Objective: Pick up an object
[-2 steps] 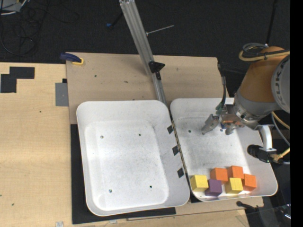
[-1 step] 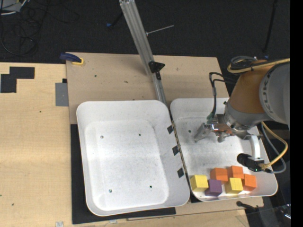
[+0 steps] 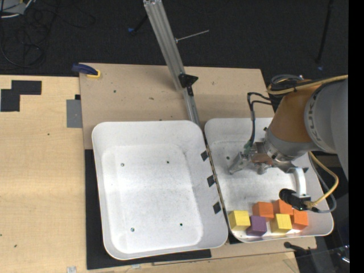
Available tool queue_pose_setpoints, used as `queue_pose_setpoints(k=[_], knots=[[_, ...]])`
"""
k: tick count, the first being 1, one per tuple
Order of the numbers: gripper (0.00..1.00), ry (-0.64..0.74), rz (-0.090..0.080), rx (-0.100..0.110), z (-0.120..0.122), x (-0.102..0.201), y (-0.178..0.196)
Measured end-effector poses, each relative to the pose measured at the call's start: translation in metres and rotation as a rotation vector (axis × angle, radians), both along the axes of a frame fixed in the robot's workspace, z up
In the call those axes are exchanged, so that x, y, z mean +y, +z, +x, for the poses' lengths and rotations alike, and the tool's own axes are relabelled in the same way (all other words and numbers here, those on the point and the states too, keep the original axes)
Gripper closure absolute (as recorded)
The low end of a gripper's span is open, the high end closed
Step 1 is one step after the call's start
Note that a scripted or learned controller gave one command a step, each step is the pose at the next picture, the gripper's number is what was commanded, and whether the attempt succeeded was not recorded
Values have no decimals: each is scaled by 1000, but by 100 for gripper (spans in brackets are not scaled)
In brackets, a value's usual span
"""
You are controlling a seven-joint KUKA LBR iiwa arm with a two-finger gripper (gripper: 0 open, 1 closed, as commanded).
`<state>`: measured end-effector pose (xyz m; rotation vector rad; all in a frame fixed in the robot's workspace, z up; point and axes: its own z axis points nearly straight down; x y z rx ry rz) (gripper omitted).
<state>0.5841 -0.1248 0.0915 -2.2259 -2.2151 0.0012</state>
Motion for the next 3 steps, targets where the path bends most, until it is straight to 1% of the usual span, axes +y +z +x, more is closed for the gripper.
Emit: queue_pose_setpoints(k=[1,2,3], knots=[[100,-8,1,0,0,-1,11],[100,9,0,-4,1,4,71],[100,5,-1,-4,8,2,117]])
